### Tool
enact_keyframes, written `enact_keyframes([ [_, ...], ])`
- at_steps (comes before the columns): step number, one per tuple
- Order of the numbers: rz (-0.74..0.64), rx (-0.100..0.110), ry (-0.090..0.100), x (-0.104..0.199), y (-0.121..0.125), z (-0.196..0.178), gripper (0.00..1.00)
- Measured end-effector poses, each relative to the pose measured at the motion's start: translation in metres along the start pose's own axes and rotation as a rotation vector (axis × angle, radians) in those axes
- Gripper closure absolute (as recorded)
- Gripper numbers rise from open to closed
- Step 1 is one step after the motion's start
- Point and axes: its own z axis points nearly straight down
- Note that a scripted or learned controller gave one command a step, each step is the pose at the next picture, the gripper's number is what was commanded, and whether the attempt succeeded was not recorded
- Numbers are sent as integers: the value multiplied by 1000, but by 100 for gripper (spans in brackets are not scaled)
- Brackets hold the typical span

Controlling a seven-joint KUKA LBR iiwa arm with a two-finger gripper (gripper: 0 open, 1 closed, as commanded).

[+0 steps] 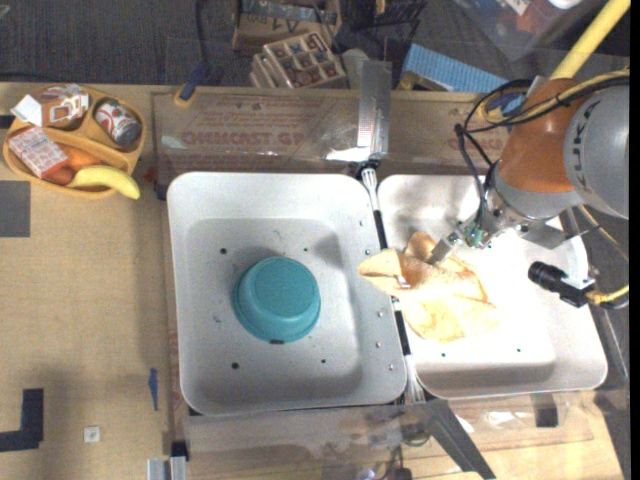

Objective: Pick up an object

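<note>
Two white bins side by side: left bin point(200, 218) has a teal bowl point(278, 299) upside down near its middle, right bin point(520, 368) has a crumpled yellow cloth point(440, 303) at its left side, one corner draped over the divider. Gripper point(442, 250) is down on the cloth's upper edge w/ arm point(560, 153) reaching from the right; can't tell its grip state.

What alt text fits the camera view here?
The arm's hand presses down onto a crumpled yellow cloth in the right bin. An upturned teal bowl sits in the left bin.
</note>
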Motion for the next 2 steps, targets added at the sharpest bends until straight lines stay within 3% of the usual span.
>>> enact_keyframes([
  [1, -1, -5, -4, -1, 2, -12, 100],
  [2, -1, -5, -4, -1, 2, -12, 0],
])
